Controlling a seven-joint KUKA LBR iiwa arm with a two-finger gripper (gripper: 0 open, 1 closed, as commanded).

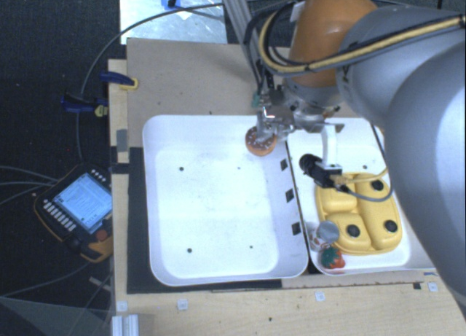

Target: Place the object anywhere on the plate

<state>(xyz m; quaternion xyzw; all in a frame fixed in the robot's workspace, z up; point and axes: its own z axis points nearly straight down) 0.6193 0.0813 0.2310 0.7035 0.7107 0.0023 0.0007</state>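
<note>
- Camera view: gripper (271,124) hangs at the top right corner of the left bin (167,203); jaw opening can't be told.
- A small round brown object (260,142) sits just under it; grasp unconfirmed.
- Risk: no plate identifiable; the object may drop or snag the bin wall.
- No legible writing; the pendant (79,203) left of that bin is blurred.
</note>
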